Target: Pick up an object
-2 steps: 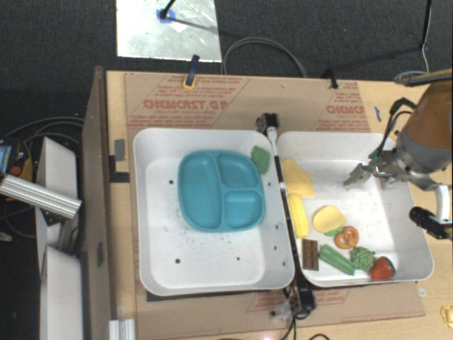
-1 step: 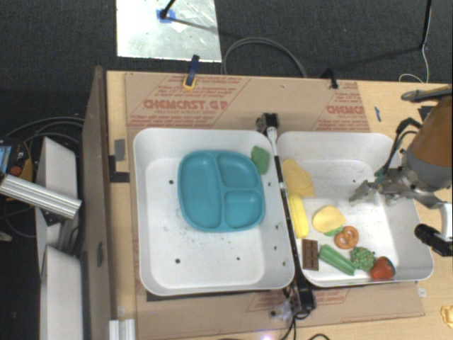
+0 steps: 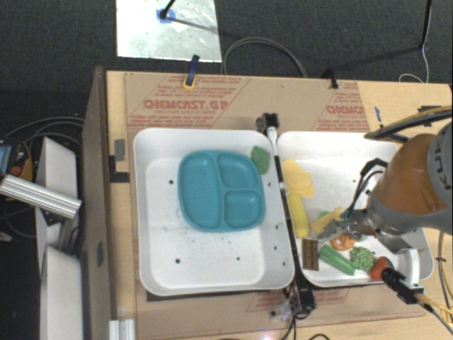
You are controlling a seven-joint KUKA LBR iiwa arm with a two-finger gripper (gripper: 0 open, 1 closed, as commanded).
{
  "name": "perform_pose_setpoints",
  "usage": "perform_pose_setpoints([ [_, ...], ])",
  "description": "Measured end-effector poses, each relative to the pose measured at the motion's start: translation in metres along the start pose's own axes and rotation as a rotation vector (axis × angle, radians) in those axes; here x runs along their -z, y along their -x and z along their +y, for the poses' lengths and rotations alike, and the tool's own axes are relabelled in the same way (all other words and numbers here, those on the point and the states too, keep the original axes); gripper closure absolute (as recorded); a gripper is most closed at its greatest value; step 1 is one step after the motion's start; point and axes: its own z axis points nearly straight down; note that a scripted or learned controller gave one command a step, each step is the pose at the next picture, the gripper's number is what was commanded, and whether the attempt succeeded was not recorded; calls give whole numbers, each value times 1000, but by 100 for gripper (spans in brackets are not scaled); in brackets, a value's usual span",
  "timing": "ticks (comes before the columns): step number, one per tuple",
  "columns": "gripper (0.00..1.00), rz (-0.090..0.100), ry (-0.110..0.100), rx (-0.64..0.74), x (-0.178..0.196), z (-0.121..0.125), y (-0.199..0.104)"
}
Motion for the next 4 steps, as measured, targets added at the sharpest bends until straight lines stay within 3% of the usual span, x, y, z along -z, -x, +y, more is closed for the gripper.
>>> perform_pose_setpoints([
  [1,0,-10,15,2,3,89,47],
  [2,0,-4,4,3,1,70,17],
  [3,100,-5,8,3,12,72,18],
  [4,100,-3,18,11,107,114,-63],
])
